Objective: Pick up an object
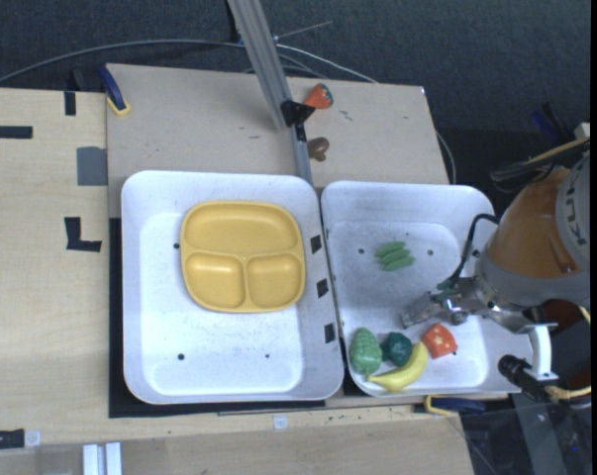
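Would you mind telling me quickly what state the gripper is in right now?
Gripper: cannot be told; it hangs low in the right bin, just left of the red toy, and nothing is seen held.

Your arm (550, 236): rounded grey casing | broad orange band above the wrist | black cable curving off the wrist on its left side | your hand (429, 312): small grey metal piece, dark joints

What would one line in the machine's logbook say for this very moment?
gripper: low in right bin, nothing seen held | nearest: red toy | also: banana, green pods | left bin: yellow tray
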Controlling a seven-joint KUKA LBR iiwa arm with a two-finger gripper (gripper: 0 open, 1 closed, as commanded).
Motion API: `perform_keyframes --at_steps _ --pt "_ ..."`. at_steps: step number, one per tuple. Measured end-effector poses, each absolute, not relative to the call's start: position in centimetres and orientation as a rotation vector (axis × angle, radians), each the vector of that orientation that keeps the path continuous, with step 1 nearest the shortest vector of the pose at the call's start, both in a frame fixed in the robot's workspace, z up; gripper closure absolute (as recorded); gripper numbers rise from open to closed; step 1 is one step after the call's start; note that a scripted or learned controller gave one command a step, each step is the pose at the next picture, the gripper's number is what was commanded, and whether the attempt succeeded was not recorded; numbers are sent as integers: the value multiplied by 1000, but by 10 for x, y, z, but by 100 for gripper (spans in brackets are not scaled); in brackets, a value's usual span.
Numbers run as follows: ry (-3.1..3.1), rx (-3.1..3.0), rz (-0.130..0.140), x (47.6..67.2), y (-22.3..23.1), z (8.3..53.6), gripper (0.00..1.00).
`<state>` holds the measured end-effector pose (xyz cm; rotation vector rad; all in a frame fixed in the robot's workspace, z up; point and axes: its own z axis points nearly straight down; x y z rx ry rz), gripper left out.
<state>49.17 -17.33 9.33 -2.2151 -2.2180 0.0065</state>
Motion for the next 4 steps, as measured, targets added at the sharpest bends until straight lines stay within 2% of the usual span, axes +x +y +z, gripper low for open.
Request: perform_keyframes --at_steps 1,4 --pt "-2221 -2216 3 493 -173 106 100" --pt "-2226 -2222 -2 488 -175 241 100"
